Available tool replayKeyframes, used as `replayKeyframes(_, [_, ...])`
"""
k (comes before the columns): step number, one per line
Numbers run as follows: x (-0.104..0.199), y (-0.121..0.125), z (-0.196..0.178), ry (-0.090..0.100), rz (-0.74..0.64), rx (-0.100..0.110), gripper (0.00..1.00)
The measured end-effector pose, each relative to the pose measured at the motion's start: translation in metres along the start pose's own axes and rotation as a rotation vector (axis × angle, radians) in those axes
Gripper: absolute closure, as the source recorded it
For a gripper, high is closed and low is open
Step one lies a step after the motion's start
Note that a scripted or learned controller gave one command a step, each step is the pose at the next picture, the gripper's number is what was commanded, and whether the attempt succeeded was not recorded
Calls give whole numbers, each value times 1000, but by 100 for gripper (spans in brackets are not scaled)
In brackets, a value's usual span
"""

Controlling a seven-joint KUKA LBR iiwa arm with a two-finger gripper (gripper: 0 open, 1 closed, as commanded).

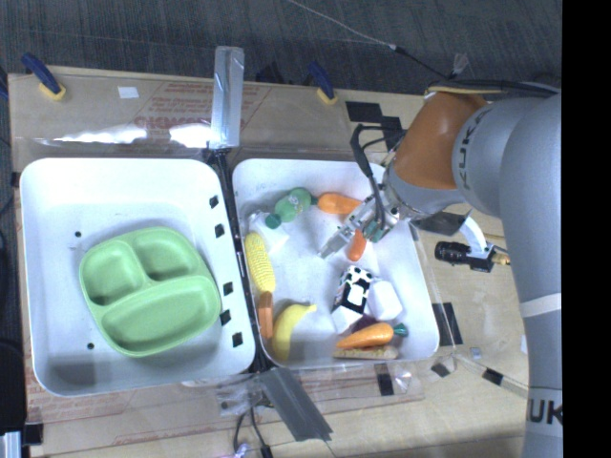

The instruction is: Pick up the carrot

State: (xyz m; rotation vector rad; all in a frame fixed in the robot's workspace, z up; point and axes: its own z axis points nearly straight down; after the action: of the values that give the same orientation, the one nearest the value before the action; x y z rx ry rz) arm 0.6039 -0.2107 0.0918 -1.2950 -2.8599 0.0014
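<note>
Carrot (pixel 368 335) low in right bin (pixel 286 175), near corner, beside carton (pixel 355 289). End effector (pixel 358 229) hovering further up; opening impossible to tell. Best centred over the middle, closing across the width. Counted leftwards first: one plate (pixel 143 289), one corn cob (pixel 258 260), one banana (pixel 286 321), one carrot.

Grey arm (pixel 520 170), orange wrist band (pixel 430 146)

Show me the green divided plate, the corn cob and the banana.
green divided plate (pixel 148 289): camera view, centre ridge.
corn cob (pixel 259 261): camera view, middle of the cob.
banana (pixel 286 324): camera view, middle of the curve.
</note>
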Motion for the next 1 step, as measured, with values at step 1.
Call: replayKeyframes(1, [0,1,-11,-1,-4,-1,100])
